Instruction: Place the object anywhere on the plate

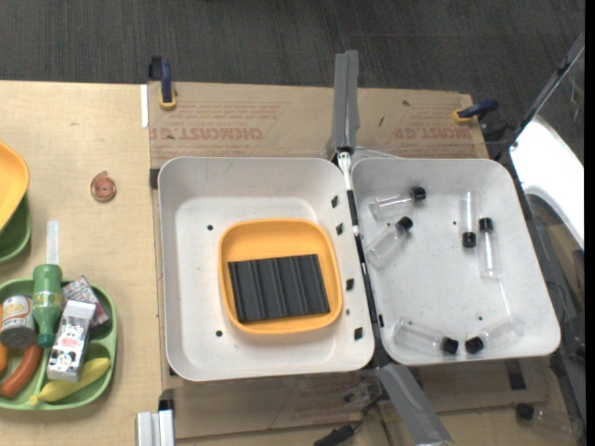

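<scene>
Orange plate sits in the middle of the left bin, and I see the dark ribbed slab lying flat on it, inside the rim. Six clear, black-capped vials lie scattered in the right bin. A green tray of toy food rests on the tabletop at far left. I cannot tell whether the end effector is released or clenched.

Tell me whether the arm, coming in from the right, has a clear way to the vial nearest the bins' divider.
Probably yes. That vial lies flat in the right bin, uncovered, apart from the others, though close to the divider wall.
</scene>
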Controlling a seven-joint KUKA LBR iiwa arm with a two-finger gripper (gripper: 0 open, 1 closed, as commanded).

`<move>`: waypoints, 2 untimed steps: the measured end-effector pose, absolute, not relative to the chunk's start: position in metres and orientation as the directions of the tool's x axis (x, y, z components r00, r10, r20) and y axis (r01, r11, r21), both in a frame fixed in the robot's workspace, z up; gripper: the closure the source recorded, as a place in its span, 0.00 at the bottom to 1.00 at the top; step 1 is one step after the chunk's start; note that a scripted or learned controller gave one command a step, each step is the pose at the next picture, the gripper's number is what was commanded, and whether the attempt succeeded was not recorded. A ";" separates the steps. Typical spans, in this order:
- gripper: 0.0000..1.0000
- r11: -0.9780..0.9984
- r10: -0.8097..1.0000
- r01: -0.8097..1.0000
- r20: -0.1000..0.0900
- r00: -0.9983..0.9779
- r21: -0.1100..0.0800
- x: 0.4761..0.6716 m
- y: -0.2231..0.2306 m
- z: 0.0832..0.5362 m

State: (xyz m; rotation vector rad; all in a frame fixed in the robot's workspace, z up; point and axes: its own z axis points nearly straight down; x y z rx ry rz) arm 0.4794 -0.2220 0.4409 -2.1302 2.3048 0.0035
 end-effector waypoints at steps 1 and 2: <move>0.00 -0.099 -0.995 -0.995 -0.003 0.099 -0.002 0.479 -0.222 0.441; 0.00 -0.440 -0.898 -0.898 -0.003 0.440 -0.002 0.481 -0.219 0.441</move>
